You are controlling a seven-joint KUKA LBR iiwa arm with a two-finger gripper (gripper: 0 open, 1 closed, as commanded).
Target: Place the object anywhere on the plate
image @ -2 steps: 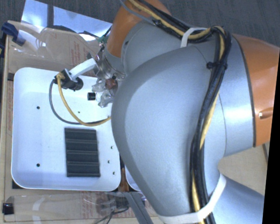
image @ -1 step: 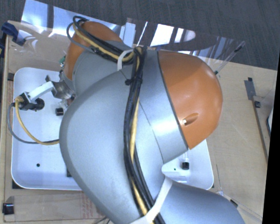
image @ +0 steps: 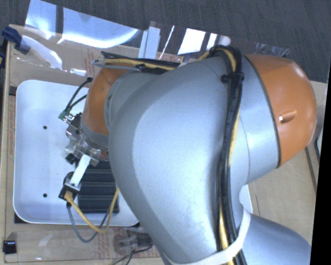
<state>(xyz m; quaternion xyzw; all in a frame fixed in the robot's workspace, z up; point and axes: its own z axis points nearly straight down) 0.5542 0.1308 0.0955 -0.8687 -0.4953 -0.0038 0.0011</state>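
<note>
1. The grey arm [image: 174,159] reaches in from the right and covers most of the view, with a large orange joint [image: 280,106] at the upper right.
2. A second orange band [image: 98,101] sits just above the wrist, over the left white bin [image: 32,144].
3. The gripper [image: 80,145] hangs low over the middle of that bin, pointing towards its near left part. Whether it is released or clenched cannot be told, since the wrist hides its tip.
4. A black ribbed block [image: 98,188] shows just beside the gripper, at the bin's near side and partly under the arm. It is unclear whether it lies on the bin floor.
5. Where the object lies cannot be told, because the arm hides the right part of the bin.
6. Two small dark specks [image: 45,127] mark the bare white floor, well apart.
7. A blue clamp [image: 11,35] sits at the far left corner of the wooden bench [image: 11,65].
</note>
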